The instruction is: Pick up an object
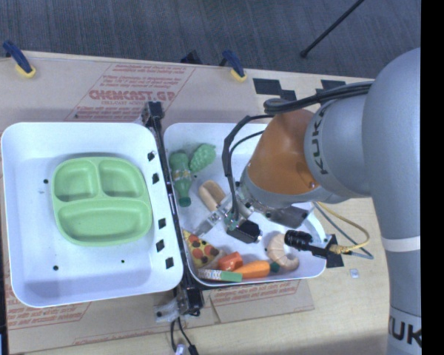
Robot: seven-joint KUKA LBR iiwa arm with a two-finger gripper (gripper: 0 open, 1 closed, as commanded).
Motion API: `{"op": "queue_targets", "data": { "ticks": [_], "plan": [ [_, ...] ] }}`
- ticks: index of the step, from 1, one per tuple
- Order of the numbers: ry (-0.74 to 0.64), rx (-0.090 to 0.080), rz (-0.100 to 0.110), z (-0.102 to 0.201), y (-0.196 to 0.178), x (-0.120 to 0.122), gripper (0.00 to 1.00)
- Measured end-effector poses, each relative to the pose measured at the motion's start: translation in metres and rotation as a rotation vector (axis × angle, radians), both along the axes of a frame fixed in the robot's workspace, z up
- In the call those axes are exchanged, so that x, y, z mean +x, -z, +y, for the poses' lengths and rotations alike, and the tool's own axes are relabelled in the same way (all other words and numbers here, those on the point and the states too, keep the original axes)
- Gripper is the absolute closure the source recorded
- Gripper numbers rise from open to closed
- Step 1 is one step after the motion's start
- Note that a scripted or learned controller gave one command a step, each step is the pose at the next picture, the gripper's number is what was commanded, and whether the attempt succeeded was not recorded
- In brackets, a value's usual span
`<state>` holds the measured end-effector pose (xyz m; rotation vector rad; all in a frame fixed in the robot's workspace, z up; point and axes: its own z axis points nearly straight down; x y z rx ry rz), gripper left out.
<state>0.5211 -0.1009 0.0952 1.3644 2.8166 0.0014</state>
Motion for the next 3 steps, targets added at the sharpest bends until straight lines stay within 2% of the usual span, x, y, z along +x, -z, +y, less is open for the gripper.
{"op": "queue_targets", "data": {
  "ticks": [1, 2, 3],
  "plan": [
    [-0.397, -0.003, 0.006, -0.003, 0.000, 0.013, 0.00],
    [-0.400, -0.010, -0.006, -0.004, -0.013, 0.018, 1.00],
    [-0.156, 0.002, 0.011, 0.034, -0.097, 0.026, 1.00]
  ]
}}
